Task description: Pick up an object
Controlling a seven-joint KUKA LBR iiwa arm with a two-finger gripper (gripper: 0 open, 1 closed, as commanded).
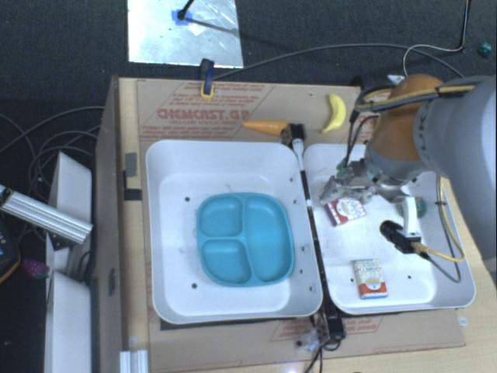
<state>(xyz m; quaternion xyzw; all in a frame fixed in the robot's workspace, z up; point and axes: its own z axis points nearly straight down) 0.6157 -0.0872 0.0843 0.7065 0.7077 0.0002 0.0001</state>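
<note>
the pick is not made yet, by the look of it: the gripper (351, 186) is low over the right bin (435, 270), and nothing can be seen held in it. how far it is open cannot be told from this slanted view, since the wrist and its metal parts crowd together there. the likeliest target, a red and white packet (344, 210), lies flat on the bin floor just below the gripper in the view, close to its tip or touching it, i cannot tell which. what is left, as i judge it, is the whole of the grasp: settle over the packet, close on it and lift it clear. a second candidate, a small orange and white box (370, 278), lies further below the gripper, well apart from it, near the bin's front wall. to the gripper's left, the left bin (175, 286) holds a blue sectioned plate (245, 237). beyond the gripper, outside both bins on the cardboard, lie a banana (335, 113) and, further left, a carrot (262, 127). the packet is flat and thin, so it could slide rather than rise, and the right bin's left wall stands near it, leaving little room on that side.
</note>
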